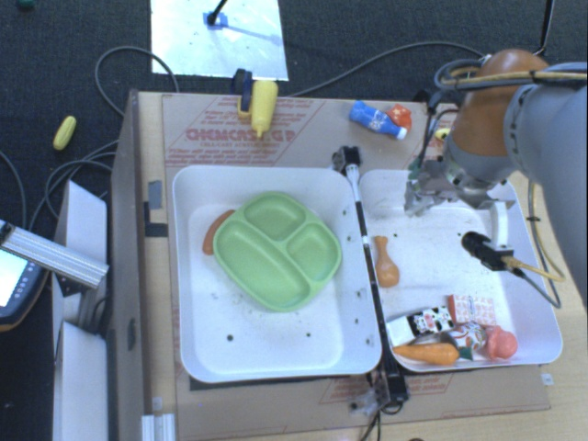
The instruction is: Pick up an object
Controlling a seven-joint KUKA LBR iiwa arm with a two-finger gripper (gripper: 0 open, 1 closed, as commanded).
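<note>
Two shallow white bins stand side by side on the bench. The left bin (211, 338) holds one green divided plate (277, 249), tilted a little, and one orange piece (214, 231) that shows from under the plate's left edge. Around the plate there is free floor, mostly toward the near wall of this bin.

The right bin (542, 333) holds a few things along its near wall: one orange carrot (427, 354), one small black-and-white box (429, 321), one red-and-white packet (471, 309) and one pink piece (501, 343), all close together and partly touching. One orange toy drumstick (385, 265) lies alone near the wall between the bins. The middle of this bin is bare.

The gripper (421, 197) is low over the far part of the right bin, near its far wall and well apart from all the objects. Whether its claw is apart or together cannot be told; nothing is seen in it.

On the cardboard behind the bins lie one yellow bottle (262, 105) and one blue-and-white bottle (378, 118).
</note>
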